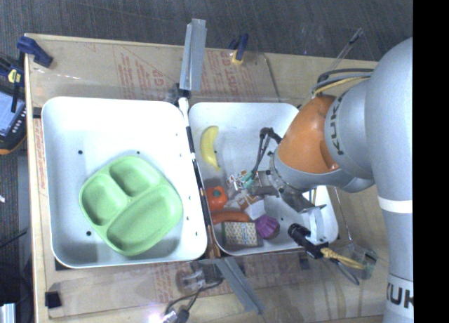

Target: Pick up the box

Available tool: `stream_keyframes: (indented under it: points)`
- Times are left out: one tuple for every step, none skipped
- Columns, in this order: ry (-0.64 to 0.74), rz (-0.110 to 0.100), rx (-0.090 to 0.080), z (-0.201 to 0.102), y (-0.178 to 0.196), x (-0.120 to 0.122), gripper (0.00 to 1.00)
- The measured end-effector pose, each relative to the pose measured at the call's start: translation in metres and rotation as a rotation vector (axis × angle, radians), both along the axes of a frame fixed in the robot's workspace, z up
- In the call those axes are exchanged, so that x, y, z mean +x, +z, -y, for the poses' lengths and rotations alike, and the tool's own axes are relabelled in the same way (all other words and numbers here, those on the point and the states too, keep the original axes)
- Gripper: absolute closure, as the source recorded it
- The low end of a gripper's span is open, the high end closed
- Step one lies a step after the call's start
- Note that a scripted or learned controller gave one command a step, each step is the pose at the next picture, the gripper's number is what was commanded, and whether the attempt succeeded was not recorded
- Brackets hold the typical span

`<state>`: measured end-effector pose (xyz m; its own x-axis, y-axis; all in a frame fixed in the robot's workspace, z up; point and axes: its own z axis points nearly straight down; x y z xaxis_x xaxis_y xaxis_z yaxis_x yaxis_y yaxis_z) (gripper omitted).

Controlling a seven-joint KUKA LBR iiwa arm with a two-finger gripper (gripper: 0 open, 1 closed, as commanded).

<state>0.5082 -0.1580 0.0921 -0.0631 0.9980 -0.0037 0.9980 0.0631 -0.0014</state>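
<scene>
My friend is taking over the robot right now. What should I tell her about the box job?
Tool: low in the right bin, among the toys; its grip cannot be told from here.
Box: lying at the right bin's near edge, beside a purple toy and a red-orange toy. Banana lies farther back.
Left bin: holds a green tray.
Done: nothing yet; the box is not lifted.
Left: grasp the box and lift it.

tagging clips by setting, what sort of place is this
Most likely a robotics lab bench set up for pick trials: a KUKA arm over two white bins, toy food such as a banana, and clamps on the bench edge.
</scene>
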Motion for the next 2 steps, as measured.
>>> stream_keyframes:
  points:
    - [0.007, 0.000, 0.001, -0.002, 0.009, 0.001, 1.00]
    - [-0.140, -0.002, 0.004, -0.106, 0.099, -0.005, 1.00]
